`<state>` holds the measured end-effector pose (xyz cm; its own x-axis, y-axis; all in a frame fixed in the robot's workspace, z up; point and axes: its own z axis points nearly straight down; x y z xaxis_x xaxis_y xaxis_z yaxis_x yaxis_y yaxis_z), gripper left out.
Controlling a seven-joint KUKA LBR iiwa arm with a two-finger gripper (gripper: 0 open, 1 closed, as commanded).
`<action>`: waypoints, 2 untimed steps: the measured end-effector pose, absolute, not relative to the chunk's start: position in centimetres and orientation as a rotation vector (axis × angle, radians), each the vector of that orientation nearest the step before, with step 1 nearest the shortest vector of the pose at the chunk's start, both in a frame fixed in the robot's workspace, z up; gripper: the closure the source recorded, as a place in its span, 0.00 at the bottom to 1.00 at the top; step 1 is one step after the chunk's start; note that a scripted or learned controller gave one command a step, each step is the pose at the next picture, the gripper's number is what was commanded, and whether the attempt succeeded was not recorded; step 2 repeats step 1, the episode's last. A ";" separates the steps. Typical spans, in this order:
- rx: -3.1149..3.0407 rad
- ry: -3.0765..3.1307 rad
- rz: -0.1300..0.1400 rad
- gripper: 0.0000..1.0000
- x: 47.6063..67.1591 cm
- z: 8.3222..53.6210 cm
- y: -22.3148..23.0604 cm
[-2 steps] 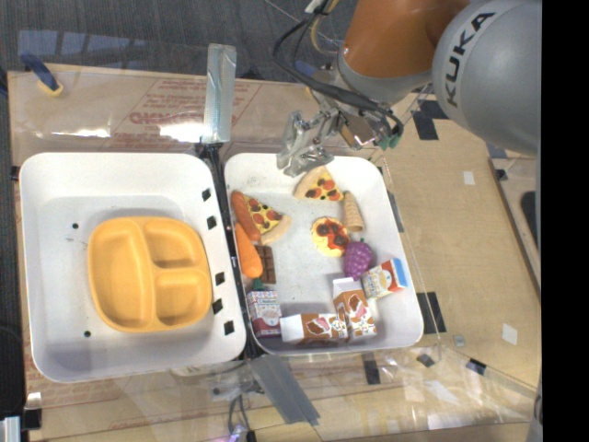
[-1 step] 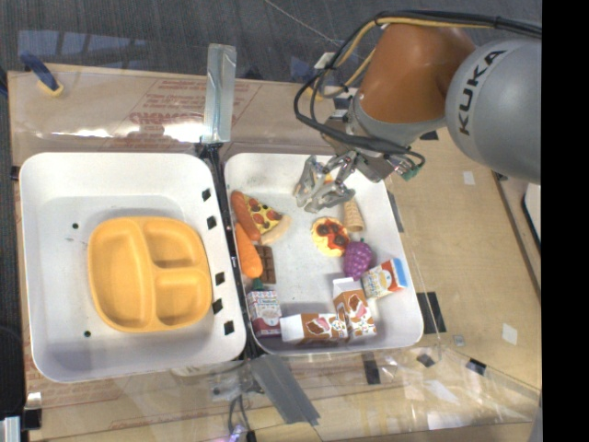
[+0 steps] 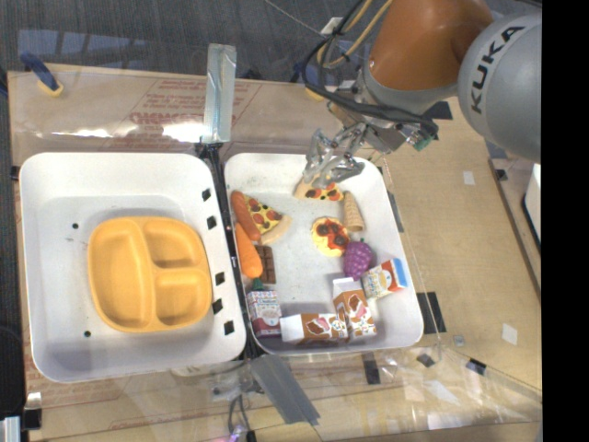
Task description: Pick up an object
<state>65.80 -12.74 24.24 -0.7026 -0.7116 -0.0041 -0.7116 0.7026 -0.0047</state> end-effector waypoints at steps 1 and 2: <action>-1.688 2.646 -0.003 1.00 65.8 21.7 -21.0; -1.688 2.646 -0.003 1.00 65.8 21.7 -21.0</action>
